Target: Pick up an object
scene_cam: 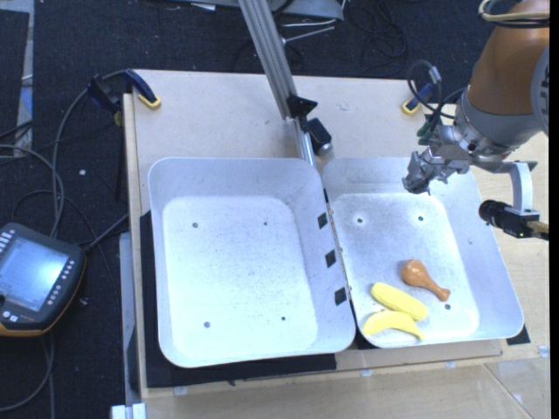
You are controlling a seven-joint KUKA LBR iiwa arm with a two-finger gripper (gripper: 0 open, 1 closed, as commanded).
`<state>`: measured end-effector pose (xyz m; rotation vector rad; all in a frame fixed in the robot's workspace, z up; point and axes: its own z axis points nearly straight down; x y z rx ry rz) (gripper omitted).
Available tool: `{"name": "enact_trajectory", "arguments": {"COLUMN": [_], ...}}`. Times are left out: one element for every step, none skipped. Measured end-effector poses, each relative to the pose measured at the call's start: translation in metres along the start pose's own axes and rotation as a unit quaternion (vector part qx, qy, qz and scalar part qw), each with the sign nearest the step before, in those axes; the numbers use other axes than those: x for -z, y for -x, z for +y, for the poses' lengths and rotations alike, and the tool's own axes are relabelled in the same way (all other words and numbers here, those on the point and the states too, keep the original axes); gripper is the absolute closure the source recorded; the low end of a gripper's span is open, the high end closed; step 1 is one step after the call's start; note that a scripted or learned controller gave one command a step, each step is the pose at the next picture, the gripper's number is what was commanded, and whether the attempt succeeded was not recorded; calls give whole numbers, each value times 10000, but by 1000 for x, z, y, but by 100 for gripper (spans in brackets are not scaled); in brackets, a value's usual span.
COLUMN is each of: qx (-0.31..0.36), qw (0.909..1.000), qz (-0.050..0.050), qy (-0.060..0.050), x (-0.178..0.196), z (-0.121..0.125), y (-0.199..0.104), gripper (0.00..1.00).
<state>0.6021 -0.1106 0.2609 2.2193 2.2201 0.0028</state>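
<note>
The gripper [419,182] hangs over the right bin's [476,260] far rim (whether it is open or closed I cannot tell). Two yellow bananas [397,309] and an orange drumstick toy [423,278] crowd that bin's near edge, well apart from the gripper. The left bin [175,260] sits beside it on the tan bench [218,112].

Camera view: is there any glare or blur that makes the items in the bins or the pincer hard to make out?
Camera view: lighting is even and soft, with no harsh glare on the right bin; the two bananas and the orange drumstick toy read clearly; the pincer is dark and small against the bin wall, so its detail is lost.
</note>
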Motion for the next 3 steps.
{"name": "enact_trajectory", "arguments": {"qx": [19, 25, 20], "qw": [10000, 10000, 10000], "qz": [7, 9, 6], "qy": [-20, -20, -19], "x": [-15, -18, -31], "z": [-7, -17, -25], "y": [-50, -112, -162], "gripper": [100, 100, 100]}}
